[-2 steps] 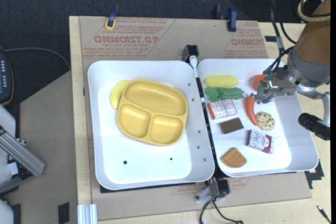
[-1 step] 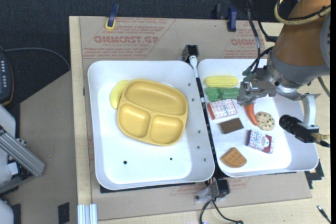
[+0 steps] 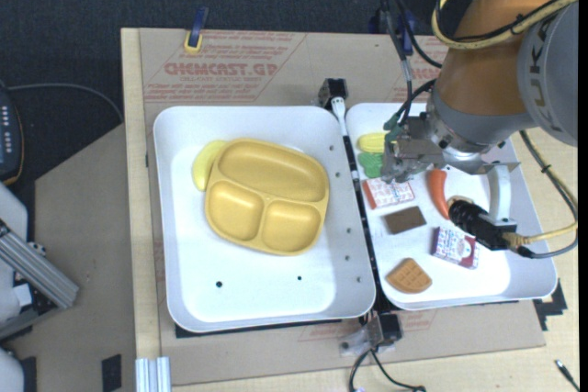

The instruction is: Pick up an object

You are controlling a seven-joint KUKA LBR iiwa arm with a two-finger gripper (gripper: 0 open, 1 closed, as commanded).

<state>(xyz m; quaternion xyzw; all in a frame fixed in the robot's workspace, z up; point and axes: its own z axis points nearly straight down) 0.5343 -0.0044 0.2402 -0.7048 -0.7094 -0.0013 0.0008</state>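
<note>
While the gripper (image 3: pixel 397 162) hangs low over the right bin (image 3: pixel 514 285), its state hidden so I cannot tell, the flat glossy red-and-white packet (image 3: pixel 387 193) apparently lying just beneath needs a square descent, clear of the brown tile (image 3: pixel 404 220), ridged waffle piece (image 3: pixel 409 275) and smooth carrot (image 3: pixel 437 191).

Left bin (image 3: pixel 175 225): yellow divided tray (image 3: pixel 265 195). Right bin (image 3: pixel 478 289): gripper (image 3: pixel 397 162) low above a red-and-white card (image 3: pixel 387 192), beside green and yellow items, possibly toy food (image 3: pixel 371 153).
</note>
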